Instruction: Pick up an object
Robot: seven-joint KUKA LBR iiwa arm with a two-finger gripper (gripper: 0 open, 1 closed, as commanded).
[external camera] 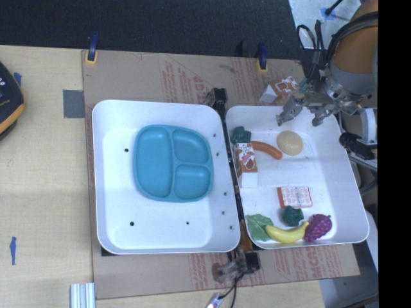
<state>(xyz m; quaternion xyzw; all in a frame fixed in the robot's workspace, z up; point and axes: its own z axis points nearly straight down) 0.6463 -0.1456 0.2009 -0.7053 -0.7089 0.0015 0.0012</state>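
My gripper (302, 115) hangs over the far edge of the right bin (334, 172), fingers spread open and holding nothing. Just below it lies a pale round bun (289, 142), with an orange sausage (266, 149) to its left. A dark green piece (241, 135) and a red-and-white packet (246, 159) sit by the bin's left wall. Near the front lie a red-patterned box (295, 196), a small dark green broccoli (293, 215), a yellow banana (286, 233), purple grapes (317, 227) and a green leaf (258, 224).
The left bin (115, 223) holds a blue divided plate (173, 162). A small packet (282, 88) lies on the cardboard behind the right bin. A black and yellow device (8, 101) sits at the far left of the bench.
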